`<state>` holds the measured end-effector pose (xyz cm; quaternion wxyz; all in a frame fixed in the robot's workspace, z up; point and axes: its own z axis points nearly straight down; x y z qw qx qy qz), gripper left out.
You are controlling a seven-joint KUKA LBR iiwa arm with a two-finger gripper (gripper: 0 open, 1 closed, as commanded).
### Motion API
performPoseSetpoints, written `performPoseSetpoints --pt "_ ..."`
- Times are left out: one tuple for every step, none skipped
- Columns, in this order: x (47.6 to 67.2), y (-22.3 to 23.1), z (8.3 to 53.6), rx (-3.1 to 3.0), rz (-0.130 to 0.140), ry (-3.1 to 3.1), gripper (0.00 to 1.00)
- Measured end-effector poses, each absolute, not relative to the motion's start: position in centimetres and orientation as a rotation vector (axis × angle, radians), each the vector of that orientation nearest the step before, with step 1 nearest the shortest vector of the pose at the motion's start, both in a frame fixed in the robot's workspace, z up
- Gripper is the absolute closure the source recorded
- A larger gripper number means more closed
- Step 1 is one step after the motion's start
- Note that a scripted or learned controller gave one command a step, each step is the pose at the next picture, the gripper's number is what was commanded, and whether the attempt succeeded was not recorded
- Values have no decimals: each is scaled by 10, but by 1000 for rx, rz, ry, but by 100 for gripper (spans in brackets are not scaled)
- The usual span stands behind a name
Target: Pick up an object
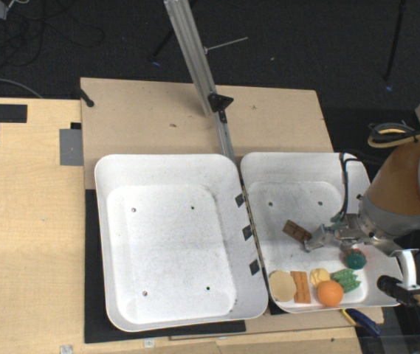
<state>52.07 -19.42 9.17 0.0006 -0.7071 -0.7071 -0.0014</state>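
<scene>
Wide open floor in the left bin (169, 242), and the far half of the right bin (298, 179) is bare too. Down at the right bin's near edge it's crowded: a tan piece (282, 285), orange ball (330, 293), green item (347, 279) and yellow bit (319, 275) sit packed together. The brown block (295, 231) lies mid-floor just beside the gripper (317, 240), and the arm (394, 194) blocks the right wall.

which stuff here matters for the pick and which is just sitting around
For the job:
gripper, low in the right bin
brown block, right beside the gripper
orange ball
green toy
teal ball
yellow piece
tan and orange pieces

Just lying about:
left bin
metal rail behind the bins
cables at right
</scene>
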Motion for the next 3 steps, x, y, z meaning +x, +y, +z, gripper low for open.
performPoseSetpoints --pt "520 -196 102 -2228 -1 -2212 100" --pt "524 -207 156 -2228 -2 -2219 100" --pt "520 -208 199 -2221 -1 -2225 100"
